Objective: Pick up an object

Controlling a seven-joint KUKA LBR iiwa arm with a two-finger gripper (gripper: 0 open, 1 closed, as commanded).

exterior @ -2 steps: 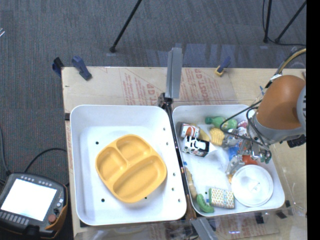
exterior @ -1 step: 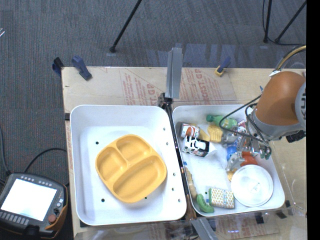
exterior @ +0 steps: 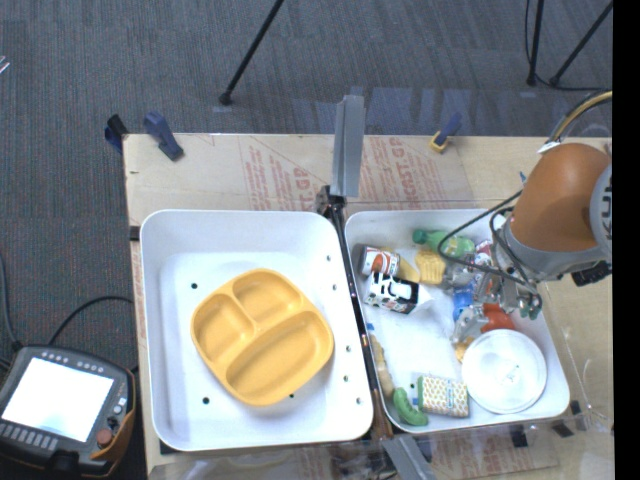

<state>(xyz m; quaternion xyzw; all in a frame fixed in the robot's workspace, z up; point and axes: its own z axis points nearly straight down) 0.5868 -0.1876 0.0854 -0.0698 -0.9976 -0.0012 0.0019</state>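
The end effector (exterior: pixel 487 290) hangs low over the right bin (exterior: pixel 400 226), among a clutter of small objects (exterior: pixel 470 303) by the white bowl (exterior: pixel 504 370); its own wrist hides the tips (how it is set cannot be told). In that bin also lie a black-and-white carton (exterior: pixel 392 291), a checked block (exterior: pixel 443 395) and a green piece (exterior: pixel 408 407). The yellow divided plate (exterior: pixel 262 336) sits in the left bin (exterior: pixel 165 268) on the worktop (exterior: pixel 240 173).

lab | tripod legs (exterior: pixel 258 40) | teach pendant (exterior: pixel 62 404) | clamped bench (exterior: pixel 260 173)
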